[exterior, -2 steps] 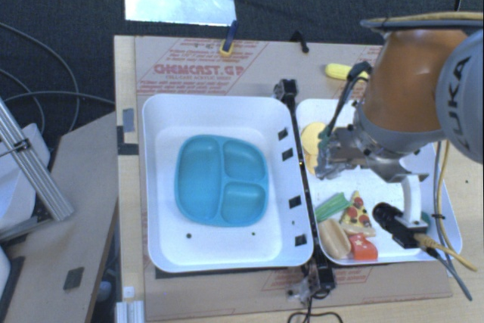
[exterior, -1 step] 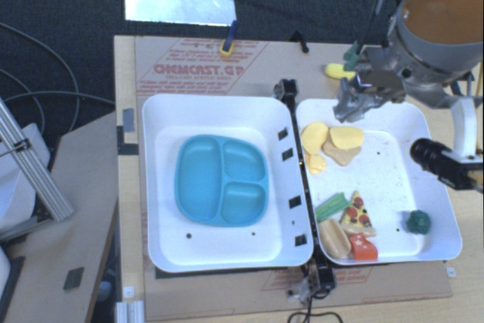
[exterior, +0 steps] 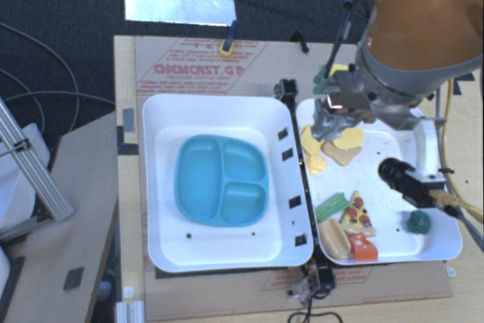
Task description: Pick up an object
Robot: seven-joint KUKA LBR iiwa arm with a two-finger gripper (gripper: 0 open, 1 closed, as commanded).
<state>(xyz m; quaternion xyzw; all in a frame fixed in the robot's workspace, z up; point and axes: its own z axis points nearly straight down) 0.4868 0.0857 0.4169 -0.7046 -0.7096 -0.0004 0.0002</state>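
My gripper [exterior: 327, 125] reaches down into the right bin [exterior: 435, 246] near its back left corner. It hangs just over a heap of yellow toy food pieces [exterior: 344, 145]. A pale yellow piece [exterior: 312, 163] lies by the bin's left wall. Toward the front left of that bin lie a green pea pod [exterior: 330, 204], a pizza slice [exterior: 356, 214], a hot dog bun [exterior: 336, 240] and a red piece [exterior: 364, 248]. A dark green broccoli [exterior: 417, 222] sits at the right.
The left bin [exterior: 162, 163] holds a blue divided plate [exterior: 221, 180]. A black divider with clips [exterior: 297, 163] runs between the bins. A black cylindrical part [exterior: 403, 179] on the arm hangs over the right bin. The large orange arm body [exterior: 427, 4] covers the upper right.
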